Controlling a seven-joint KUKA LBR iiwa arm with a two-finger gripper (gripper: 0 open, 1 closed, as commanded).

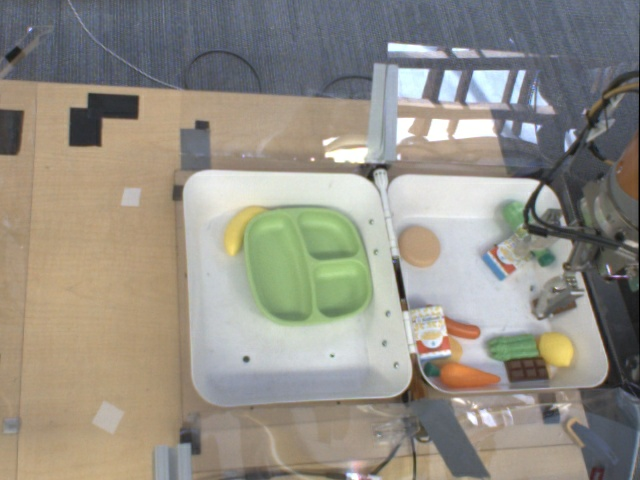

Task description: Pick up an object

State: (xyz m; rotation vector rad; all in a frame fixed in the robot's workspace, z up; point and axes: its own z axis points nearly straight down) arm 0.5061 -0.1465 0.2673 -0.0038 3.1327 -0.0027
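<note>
My gripper (555, 298) hangs over the right side of the right bin (470, 218), above bare white floor. Just below it lie a yellow lemon (556, 349), a green cucumber (513, 347) and a brown chocolate bar (527, 370). To its upper left are a red, white and blue packet (499, 260) and a green item (514, 214), partly hidden by cables. A tan round cookie (419, 246), a small carton (430, 330), a red sausage (462, 328) and an orange carrot (467, 375) lie further left. I see nothing in the gripper.
The left bin (290, 368) holds a green divided plate (305, 263) with a yellow banana (238, 228) at its upper left edge. The arm's wrist and black cables (600, 218) overhang the right bin's right rim. A metal post (380, 118) stands behind the bins.
</note>
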